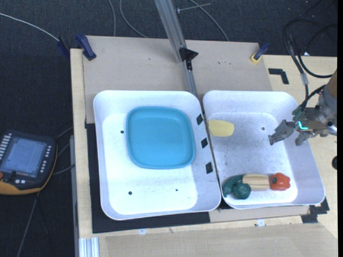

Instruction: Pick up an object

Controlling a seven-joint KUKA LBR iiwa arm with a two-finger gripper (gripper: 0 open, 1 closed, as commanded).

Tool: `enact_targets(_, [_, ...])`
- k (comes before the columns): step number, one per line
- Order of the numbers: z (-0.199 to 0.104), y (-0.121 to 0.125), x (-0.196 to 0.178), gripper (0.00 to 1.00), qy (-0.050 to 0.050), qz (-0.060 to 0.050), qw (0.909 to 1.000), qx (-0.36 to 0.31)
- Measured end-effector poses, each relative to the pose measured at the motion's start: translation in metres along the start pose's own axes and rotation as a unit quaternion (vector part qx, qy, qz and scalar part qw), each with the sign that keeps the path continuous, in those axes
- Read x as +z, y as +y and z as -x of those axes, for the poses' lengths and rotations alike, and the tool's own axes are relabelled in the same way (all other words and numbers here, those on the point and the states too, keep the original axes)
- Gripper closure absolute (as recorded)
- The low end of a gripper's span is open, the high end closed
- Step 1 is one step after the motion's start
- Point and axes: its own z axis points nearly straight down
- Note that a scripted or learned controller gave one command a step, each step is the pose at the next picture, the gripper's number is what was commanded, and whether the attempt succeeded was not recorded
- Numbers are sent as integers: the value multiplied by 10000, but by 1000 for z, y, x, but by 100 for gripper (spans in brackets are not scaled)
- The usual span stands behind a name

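Two dark fingers (pixel 280 135) spread apart with nothing between them mark the gripper (pixel 292 133), which hangs over the right side of the right bin (pixel 308 167). Toward the bin's near wall, well apart from the gripper, a tan peg (pixel 256 182) lies with its long axis left to right, a green lump (pixel 237 188) touching its left end and a red one (pixel 279 182) at its right. A yellow piece (pixel 221 128) rests by the bin's left wall. The left bin (pixel 110 154) holds a blue plate (pixel 160 137).
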Motion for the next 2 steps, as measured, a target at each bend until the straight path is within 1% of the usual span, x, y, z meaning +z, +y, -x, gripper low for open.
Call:
enact_targets(1, [0, 0, 0, 0, 0, 0, 10000, 0])
enact_targets(2, [5, -3, 43, 0, 1, -18, 10000, 3])
